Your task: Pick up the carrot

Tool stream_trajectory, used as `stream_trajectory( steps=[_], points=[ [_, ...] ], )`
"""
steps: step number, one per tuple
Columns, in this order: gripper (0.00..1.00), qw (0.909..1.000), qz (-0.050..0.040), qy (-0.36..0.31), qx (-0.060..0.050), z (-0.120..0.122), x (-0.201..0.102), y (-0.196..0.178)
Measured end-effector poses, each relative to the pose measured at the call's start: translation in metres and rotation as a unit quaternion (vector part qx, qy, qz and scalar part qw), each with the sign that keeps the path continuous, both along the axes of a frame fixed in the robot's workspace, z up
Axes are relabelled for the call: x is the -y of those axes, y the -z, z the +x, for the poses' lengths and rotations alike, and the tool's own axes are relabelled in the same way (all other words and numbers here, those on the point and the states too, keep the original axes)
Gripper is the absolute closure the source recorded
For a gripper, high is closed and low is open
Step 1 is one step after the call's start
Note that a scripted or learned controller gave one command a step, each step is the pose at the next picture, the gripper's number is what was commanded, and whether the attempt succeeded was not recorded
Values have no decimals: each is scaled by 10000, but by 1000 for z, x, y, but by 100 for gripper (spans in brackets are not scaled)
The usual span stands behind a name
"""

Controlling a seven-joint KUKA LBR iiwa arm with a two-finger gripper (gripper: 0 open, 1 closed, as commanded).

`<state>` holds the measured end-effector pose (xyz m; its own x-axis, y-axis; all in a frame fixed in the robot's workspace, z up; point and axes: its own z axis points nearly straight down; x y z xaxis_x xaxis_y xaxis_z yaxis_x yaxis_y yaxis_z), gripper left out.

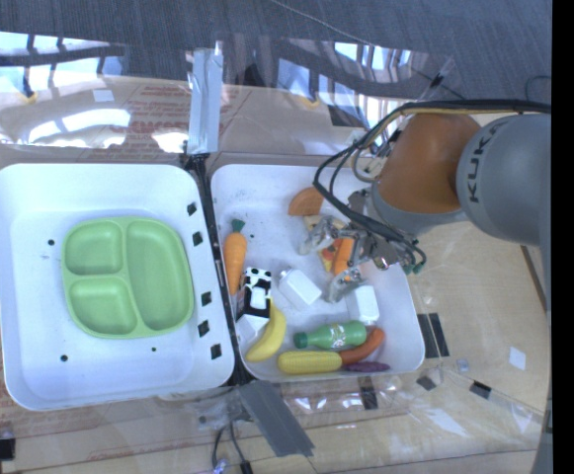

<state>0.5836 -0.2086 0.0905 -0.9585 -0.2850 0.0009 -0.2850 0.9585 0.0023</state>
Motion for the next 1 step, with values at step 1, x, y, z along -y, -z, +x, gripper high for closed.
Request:
stream_trajectory(
  steps=[1],
  points=[
    [100,10000,-6,-44,26,3,-2,-12]
  ],
)
